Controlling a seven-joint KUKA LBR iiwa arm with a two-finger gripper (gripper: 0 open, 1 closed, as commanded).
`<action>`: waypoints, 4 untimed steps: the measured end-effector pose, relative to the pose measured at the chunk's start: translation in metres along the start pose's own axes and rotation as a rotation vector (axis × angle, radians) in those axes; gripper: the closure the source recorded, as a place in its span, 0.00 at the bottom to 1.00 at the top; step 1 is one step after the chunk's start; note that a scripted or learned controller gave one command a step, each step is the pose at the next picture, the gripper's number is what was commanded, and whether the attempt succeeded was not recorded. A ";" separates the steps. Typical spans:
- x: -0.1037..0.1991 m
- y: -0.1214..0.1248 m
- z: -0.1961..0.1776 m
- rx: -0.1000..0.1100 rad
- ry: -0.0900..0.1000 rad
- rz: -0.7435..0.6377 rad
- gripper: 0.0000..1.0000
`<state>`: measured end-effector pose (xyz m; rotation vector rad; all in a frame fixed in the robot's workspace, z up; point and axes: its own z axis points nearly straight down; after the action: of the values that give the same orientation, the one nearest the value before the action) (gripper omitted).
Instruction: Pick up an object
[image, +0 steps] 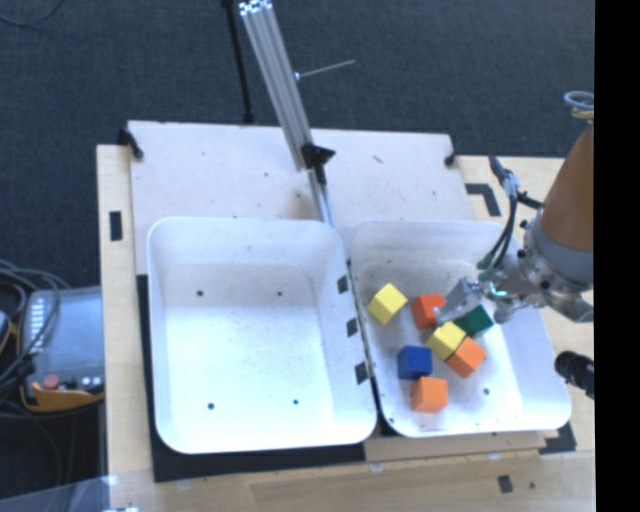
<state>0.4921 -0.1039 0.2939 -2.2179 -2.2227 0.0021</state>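
Several small blocks lie in the right bin: a yellow one, a red-orange one, a green one, a second yellow one, an orange one, a blue one and another orange one. My gripper reaches in from the right, low over the cluster, between the red-orange block and the green block. Its metal fingers point left and down. No block is visibly lifted between them.
The left bin sits beside the right one, sharing a middle rim. An aluminium mast rises behind the bins. Cables and a grey box lie off the bench at the left.
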 end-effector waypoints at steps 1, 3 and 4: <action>0.000 0.001 -0.002 -0.005 -0.001 0.004 0.00; -0.006 0.006 0.087 0.003 -0.001 0.005 0.00; -0.013 0.009 0.148 0.004 -0.001 0.005 0.00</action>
<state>0.5006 -0.1170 0.1459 -2.2215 -2.2161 0.0068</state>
